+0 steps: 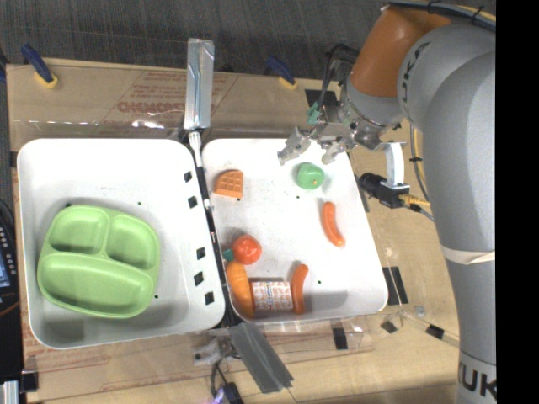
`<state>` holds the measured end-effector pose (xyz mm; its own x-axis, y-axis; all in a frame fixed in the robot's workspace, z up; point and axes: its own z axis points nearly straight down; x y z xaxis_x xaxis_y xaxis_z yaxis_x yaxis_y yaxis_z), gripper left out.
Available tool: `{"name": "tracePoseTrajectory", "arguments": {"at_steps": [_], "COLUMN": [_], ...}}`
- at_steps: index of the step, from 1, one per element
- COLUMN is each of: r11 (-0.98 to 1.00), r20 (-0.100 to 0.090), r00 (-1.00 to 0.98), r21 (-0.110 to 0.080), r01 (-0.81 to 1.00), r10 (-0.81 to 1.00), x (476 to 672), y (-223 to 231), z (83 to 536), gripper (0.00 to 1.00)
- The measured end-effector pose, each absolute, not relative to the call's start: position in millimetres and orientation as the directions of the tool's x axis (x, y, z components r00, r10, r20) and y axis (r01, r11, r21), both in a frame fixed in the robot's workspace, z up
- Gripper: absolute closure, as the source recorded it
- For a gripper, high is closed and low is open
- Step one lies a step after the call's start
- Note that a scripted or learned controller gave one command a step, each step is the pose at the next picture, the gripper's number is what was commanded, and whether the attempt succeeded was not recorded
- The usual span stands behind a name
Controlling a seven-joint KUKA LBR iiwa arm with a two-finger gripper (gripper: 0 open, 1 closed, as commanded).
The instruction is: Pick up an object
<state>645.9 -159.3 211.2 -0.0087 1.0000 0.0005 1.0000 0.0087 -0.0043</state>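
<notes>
A: We see the end effector [313, 144] over the far edge of the right bin [370, 263]. Its two fingers stand apart, rather wide, with nothing between them.

B: And the things to pick? We count six in that bin. The green apple [310, 175] lies just beside the fingers, a little nearer to us, close to the far edge. The waffle [228, 183] is by the wall that the two bins share.

A: Yes, and an orange sausage [333, 224] lies near the right wall, well apart from the others. At the near edge we see a tomato [247, 248], a carrot [238, 288], a small can [271, 296] on its side and a second sausage [298, 285]. These four lie close together, the can between the carrot and the second sausage, so they crowd each other.

B: The can has a label with red marks, but we cannot read it. In the left bin [109, 154] lies a green divided plate [98, 260].

A: The table [253, 99] is covered with brown cardboard with faint red print, which is also too pale to read. Blue clamps [40, 66] hold its far edge, and the floor behind is dark.
</notes>
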Motion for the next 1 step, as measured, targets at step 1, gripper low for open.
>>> {"name": "tracePoseTrajectory", "arguments": {"at_steps": [1], "r11": [0.010], "r20": [-0.001], "r00": [-0.010], "r21": [-0.005], "r01": [1.000], "r10": [1.000], "x": [611.0], "y": [-210.9], "z": [152.7], "gripper": [0.00]}}
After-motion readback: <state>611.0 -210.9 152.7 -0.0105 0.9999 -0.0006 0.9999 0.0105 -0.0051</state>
